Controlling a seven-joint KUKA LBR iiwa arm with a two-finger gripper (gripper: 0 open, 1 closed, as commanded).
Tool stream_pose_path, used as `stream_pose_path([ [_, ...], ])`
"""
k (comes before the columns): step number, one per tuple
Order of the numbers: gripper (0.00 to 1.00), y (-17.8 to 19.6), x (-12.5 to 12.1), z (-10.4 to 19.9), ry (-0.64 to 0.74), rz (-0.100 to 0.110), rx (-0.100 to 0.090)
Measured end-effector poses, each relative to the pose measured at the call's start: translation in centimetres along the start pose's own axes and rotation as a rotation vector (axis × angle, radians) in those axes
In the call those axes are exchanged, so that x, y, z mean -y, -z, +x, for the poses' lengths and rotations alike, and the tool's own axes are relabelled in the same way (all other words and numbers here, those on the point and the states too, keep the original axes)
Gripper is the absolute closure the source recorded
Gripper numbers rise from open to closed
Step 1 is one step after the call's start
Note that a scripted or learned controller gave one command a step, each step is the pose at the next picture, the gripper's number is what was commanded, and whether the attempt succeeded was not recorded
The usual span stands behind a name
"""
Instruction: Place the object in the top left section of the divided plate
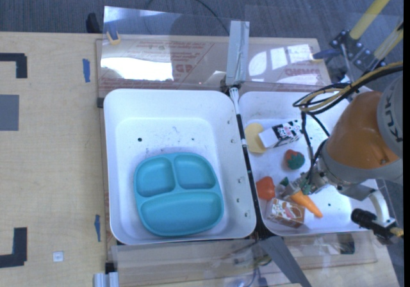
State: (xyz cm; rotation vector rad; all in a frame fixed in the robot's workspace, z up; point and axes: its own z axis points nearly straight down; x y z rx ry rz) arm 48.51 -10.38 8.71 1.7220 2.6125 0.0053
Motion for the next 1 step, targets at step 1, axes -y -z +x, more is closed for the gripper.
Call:
stream_pose_path([
  [1,1.00,-0.03,-0.11,-0.07,0.003,0.003,-0.002],
])
